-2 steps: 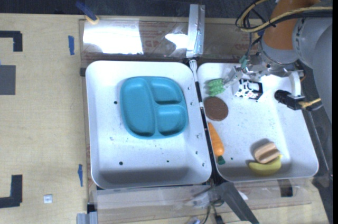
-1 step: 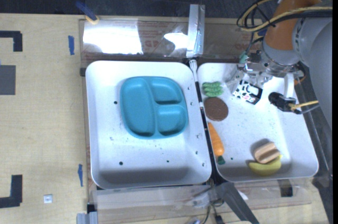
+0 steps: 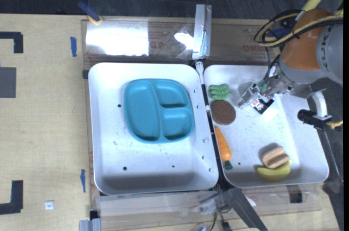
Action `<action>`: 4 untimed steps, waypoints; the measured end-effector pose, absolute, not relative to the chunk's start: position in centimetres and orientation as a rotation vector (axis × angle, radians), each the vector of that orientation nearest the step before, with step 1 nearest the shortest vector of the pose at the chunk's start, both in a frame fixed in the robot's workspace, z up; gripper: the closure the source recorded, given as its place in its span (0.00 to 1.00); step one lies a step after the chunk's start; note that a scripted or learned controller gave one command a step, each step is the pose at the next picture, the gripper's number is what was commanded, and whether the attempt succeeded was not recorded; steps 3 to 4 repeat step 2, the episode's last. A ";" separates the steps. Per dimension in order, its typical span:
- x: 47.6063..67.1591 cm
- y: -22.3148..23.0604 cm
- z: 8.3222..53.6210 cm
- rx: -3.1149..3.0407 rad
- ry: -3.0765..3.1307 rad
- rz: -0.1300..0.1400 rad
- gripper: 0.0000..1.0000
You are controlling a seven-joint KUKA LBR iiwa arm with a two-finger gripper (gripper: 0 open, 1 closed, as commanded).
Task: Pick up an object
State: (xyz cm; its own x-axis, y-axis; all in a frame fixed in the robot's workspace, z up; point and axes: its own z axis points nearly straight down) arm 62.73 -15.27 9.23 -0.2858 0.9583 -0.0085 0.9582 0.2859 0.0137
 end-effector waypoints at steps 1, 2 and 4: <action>63.0 -15.4 10.6 1.866 2.498 0.014 1.00; 62.9 -8.2 18.6 2.164 2.273 0.005 1.00; 62.9 -8.2 18.6 2.164 2.273 0.005 1.00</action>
